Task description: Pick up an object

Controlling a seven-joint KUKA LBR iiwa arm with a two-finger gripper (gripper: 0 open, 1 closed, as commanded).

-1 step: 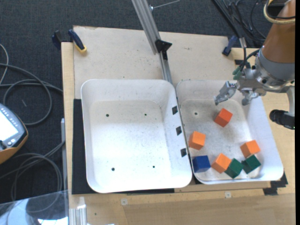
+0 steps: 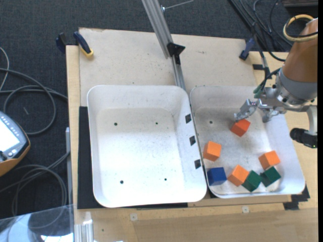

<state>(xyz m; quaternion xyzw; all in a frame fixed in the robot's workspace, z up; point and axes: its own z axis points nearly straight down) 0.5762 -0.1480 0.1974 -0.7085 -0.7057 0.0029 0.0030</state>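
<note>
Scanning left to right: left bin (image 2: 101, 135) bare; right bin (image 2: 287, 155) holds blocks low in frame. Red-orange block (image 2: 240, 127) sits just under the end effector (image 2: 255, 110). Finger state: cannot tell. Judged unfinished; nothing visibly grasped or lifted.

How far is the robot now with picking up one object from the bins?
Done: the arm has reached over the right bin, and the claw sits just above a red-orange block. In hand: the approach to that block; whether the block is gripped cannot be told from this view. Left: a clear grasp and lift. Three orange blocks, a blue block and two green blocks lie in the same bin.
</note>
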